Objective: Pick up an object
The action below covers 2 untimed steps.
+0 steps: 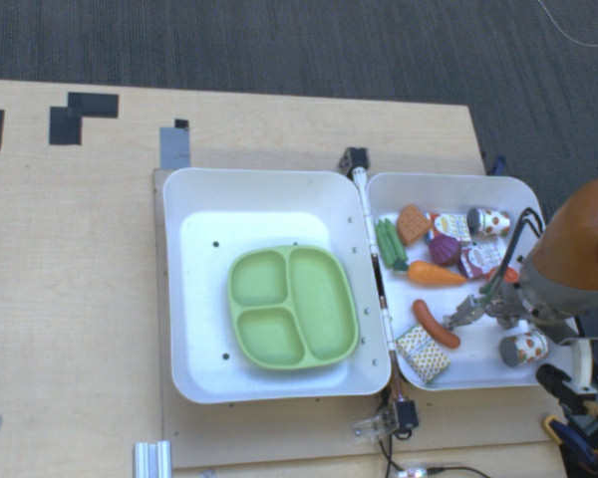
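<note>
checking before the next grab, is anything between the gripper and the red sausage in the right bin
Nothing visible does. The gripper hangs just right of the red sausage, with bare bin floor between them. The orange carrot lies above that gap, and the patterned block below it, both off the line.

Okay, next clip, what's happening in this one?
The grey arm's gripper is down in the right bin, among toy foods and close to the red sausage. Nothing is visibly held. An orange carrot and a green pod lie nearby. The left bin holds a green divided plate.
</note>
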Available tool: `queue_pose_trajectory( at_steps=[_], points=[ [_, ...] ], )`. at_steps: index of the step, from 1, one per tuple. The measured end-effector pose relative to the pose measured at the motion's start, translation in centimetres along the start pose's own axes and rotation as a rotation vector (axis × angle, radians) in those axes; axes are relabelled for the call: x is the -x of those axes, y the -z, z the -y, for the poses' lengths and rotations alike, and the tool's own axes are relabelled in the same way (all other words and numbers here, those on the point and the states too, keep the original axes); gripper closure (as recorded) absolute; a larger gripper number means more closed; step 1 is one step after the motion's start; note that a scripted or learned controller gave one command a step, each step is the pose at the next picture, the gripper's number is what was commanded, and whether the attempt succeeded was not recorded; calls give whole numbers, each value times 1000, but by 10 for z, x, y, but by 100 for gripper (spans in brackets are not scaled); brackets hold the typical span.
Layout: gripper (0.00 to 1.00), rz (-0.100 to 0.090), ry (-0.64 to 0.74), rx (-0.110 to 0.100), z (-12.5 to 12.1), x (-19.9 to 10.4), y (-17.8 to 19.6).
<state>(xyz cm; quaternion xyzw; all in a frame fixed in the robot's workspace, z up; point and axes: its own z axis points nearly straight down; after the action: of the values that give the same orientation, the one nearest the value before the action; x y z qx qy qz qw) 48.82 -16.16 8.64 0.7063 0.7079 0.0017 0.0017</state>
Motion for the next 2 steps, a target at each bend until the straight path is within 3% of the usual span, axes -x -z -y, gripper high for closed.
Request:
queue_pose_trajectory(
  at_steps=[1,2],
  points=[
    [100,2,1,7,-2,0,11],
    [0,2,1,7,-2,0,11]
  ],
)
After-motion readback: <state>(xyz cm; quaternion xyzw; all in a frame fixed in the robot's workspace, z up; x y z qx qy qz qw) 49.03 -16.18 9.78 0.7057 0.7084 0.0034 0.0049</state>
